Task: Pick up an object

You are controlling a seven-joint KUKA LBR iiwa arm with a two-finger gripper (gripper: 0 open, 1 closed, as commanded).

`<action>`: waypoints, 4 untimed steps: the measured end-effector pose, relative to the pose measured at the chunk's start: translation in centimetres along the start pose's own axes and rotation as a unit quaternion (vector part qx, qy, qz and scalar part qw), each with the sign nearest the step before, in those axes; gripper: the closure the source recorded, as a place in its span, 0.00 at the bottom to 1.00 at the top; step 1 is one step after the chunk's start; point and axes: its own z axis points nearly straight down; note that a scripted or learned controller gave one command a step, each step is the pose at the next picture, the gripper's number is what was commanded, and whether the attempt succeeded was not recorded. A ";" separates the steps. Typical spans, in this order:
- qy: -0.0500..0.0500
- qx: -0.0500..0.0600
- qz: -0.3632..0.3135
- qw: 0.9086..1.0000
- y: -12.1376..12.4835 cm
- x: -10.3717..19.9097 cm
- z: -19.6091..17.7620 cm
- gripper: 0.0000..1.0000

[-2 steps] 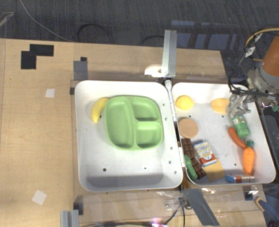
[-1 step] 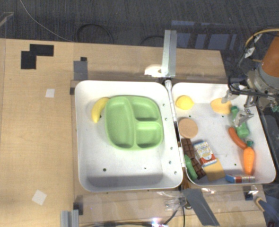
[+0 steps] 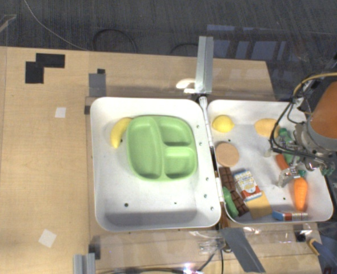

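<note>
Looking down on the light wooden counter [image 3: 37, 170] with two shallow white bins side by side. The grey arm with the orange band [image 3: 334, 110] comes in from the right edge and hangs over the right bin [image 3: 323, 210]. Its claw [image 3: 293, 173] sits low in a tangle of black cables, and honestly I can't tell whether it's wide or narrow from this angle, the metal bits blur together.

Just below the claw, nearly touching it, is an orange plastic carrot [image 3: 300, 193] lying roughly upright in the picture. Right beside the claw on its upper left there's a small reddish-orange piece [image 3: 281, 160], partly tucked under the cables. Further up and left of the claw: a pale orange rounded thing [image 3: 265, 127], and past that a yellow lemon-shaped toy [image 3: 223, 123].

Left of the claw, across the bin, a tan round flat disc [image 3: 227, 153], with a brown chocolate-bar-looking block [image 3: 232, 192] below it, and a small blue-and-white printed carton [image 3: 246, 183] just beside that, resting on a tan block [image 3: 259, 204]. Below the claw near the bin's bottom edge lies a marker-like stick with blue and red ends [image 3: 288, 215].

Well away to the left, the other bin [image 3: 108, 204] holds a green divided plastic tray [image 3: 160, 147] and a yellow banana [image 3: 119, 131] touching its left side.
</note>
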 end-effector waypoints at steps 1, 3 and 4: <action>-0.009 0.003 -0.003 1.000 0.0 -0.6 -1.6 1.00; 0.001 0.000 0.062 0.998 0.0 -0.4 0.0 0.00; -0.001 0.001 0.134 0.991 0.2 1.8 0.0 0.00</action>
